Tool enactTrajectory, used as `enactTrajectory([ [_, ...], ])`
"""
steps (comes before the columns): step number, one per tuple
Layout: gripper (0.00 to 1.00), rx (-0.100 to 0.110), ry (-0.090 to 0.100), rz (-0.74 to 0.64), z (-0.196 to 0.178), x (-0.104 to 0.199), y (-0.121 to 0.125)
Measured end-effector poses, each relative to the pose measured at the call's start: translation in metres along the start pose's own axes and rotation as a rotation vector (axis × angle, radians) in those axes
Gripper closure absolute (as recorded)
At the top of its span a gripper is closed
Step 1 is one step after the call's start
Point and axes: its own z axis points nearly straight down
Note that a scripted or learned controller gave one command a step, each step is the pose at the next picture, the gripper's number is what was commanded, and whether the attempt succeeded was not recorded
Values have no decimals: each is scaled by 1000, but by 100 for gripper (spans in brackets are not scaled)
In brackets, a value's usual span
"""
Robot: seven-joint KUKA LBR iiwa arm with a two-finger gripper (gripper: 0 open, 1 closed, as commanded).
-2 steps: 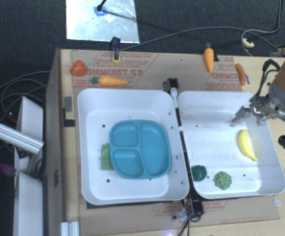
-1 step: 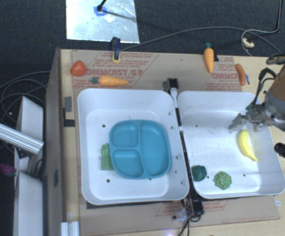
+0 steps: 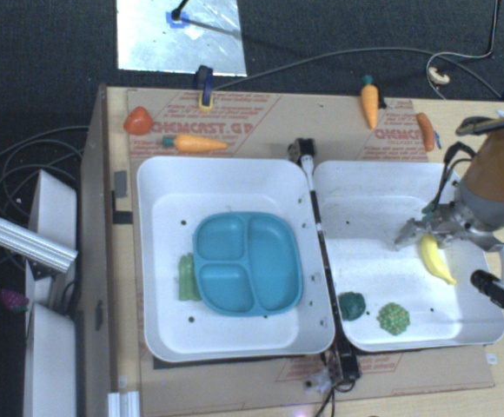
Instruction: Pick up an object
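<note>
A yellow banana (image 3: 437, 260) lies in the right white bin (image 3: 382, 176), towards its right side. My gripper (image 3: 426, 231) hangs low over that bin, right at the banana's upper end and touching or nearly touching it. A dark green round piece (image 3: 352, 306) and a light green broccoli-like piece (image 3: 394, 318) sit near the bin's front wall, apart from the gripper.
The left white bin (image 3: 226, 174) holds a blue divided plate (image 3: 248, 263) with a green strip (image 3: 187, 278) at its left edge. On the cardboard behind the bins lie a red piece (image 3: 137, 121) and carrots (image 3: 195, 143) (image 3: 370, 104) (image 3: 425, 131).
</note>
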Motion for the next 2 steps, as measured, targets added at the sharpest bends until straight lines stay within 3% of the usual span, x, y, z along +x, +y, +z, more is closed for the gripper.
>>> enactTrajectory([
  [1, 100, -3, -1, -1, -11, 0, 1],
  [2, 100, -4, 1, -5, -72, 84, 49],
])
